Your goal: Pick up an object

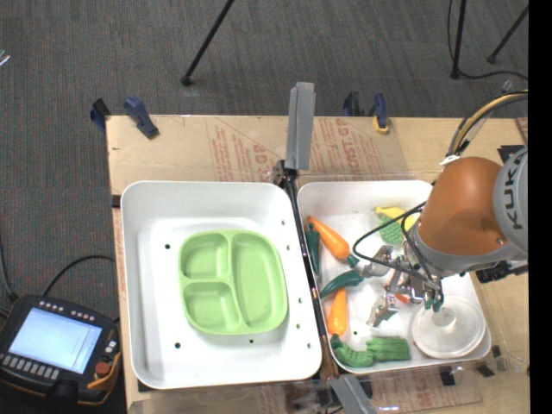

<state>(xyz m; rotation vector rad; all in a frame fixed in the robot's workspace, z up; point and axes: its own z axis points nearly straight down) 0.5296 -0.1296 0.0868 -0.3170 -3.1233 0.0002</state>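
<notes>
The grey arm with its orange band leans in over the right-hand shallow white bin (448,188), and its two-finger gripper (398,296) hangs low above the bin's bare floor, fingers parted a little with nothing between them. So nothing has been picked up yet, as far as I can see. The candidates lie close by: a small orange plastic carrot (337,310) just to the gripper's left, a dark green plastic pepper (343,280) above that, a longer orange carrot (330,238) further back, and a green leafy toy (375,350) along the near wall. A clear upturned plastic glass (447,333) sits beside the gripper. The left-hand white bin (147,231) holds a pale green divided plate (233,283). Closing on something and lifting remain.
</notes>
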